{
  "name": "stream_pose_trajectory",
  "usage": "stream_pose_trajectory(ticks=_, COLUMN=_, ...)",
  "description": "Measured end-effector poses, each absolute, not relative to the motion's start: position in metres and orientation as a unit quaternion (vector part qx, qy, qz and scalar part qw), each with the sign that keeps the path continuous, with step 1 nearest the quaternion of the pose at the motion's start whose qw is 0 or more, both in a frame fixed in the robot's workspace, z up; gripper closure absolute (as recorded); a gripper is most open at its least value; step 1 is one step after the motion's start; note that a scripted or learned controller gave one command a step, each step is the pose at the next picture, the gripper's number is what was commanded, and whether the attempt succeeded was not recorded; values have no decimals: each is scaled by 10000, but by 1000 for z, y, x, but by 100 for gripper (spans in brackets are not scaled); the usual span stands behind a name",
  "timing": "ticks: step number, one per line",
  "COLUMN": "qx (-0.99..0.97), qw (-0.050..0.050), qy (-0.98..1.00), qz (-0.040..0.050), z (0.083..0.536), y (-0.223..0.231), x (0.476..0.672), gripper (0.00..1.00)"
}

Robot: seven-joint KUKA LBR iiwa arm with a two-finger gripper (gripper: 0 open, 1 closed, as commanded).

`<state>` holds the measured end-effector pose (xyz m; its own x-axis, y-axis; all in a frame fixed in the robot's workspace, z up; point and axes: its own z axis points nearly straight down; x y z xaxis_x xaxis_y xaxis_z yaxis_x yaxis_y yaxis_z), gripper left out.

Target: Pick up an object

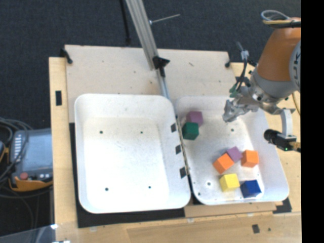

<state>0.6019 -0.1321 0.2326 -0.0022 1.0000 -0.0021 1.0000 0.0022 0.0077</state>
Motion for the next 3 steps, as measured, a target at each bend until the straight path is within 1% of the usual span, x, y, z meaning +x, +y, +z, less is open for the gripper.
stream_pose_trajectory(ticks=1, qx=7060, qw=23, qy=7082, qz=13, z=263, y=-134, x=603, gripper=100)
stream_pose_trajectory(ticks=2, qx=7052, qw=2, qy=7090, qz=4, z=265, y=-91, x=587, gripper=100)
stream_pose_trajectory(ticks=3, qx=7044, qw=-3, qy=7098, qz=6, z=269, y=-36, x=577, gripper=100)
